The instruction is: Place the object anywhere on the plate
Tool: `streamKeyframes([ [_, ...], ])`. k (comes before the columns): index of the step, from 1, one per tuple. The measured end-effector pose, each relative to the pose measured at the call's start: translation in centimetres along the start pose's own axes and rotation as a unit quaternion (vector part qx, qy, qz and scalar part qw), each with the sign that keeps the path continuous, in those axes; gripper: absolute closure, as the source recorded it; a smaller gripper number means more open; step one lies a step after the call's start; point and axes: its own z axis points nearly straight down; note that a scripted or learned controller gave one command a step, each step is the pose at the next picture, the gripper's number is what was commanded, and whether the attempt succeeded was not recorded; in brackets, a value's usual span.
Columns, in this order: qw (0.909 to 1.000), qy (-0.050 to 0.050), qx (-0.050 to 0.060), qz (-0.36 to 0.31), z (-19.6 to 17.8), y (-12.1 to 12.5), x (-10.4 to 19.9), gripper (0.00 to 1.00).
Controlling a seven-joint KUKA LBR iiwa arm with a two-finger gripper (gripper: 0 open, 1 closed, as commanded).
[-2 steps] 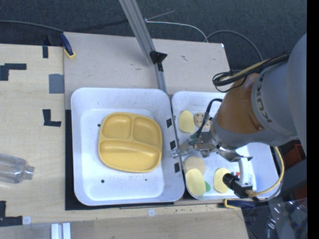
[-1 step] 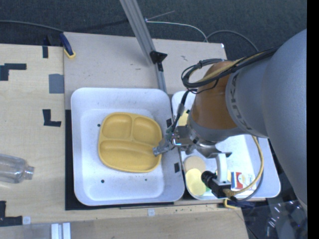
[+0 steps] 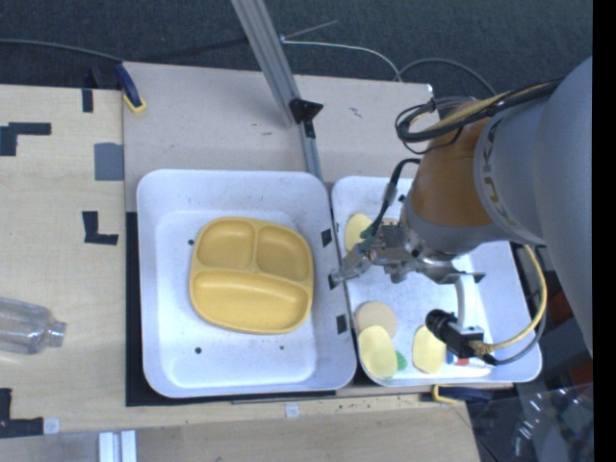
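Observation:
A yellow divided plate (image 3: 252,274) lies in the left bin (image 3: 164,258). The right bin (image 3: 500,258) holds several pale yellow pieces: one (image 3: 357,227) near its upper left corner, a beige round one (image 3: 374,317), a yellow-green one (image 3: 379,353) below it and another yellow one (image 3: 428,350) at the front. The arm reaches in from the right, and my gripper (image 3: 371,251) hangs over the left side of the right bin, just below the upper yellow piece. The wrist hides how the fingers stand.
A metal bar (image 3: 274,61) slants across the bench behind the bins. A clear plastic bottle (image 3: 24,325) lies on the wooden bench at the far left. Dark tape marks dot the bench top.

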Motion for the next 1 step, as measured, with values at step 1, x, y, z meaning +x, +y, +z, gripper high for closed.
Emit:
streamKeyframes([
  [1, 1.0000, 0.000, 0.001, 0.003, -0.01, -2.59, -7.62, 0.00],
])
